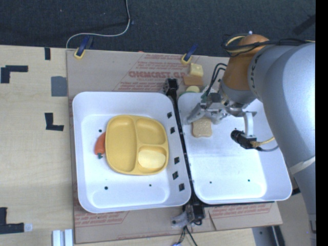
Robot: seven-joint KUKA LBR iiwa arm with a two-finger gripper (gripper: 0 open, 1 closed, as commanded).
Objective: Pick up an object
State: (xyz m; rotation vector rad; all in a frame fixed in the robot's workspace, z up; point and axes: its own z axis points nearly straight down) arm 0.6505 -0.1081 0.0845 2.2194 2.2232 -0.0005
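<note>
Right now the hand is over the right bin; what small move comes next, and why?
Probably a short drop straight down onto the bread slice. The hand sits just above its upper edge in the right bin, and nothing shows between its fingers, so lowering comes before closing.

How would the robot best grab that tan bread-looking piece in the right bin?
Probably from straight above, fingers closing across its two longer flat sides. The tan piece lies flat on the right bin's floor, a small rounded block with bare white floor around most of it. The gripper sits just above its upper edge, so a short move toward the bin's middle would centre it.
</note>
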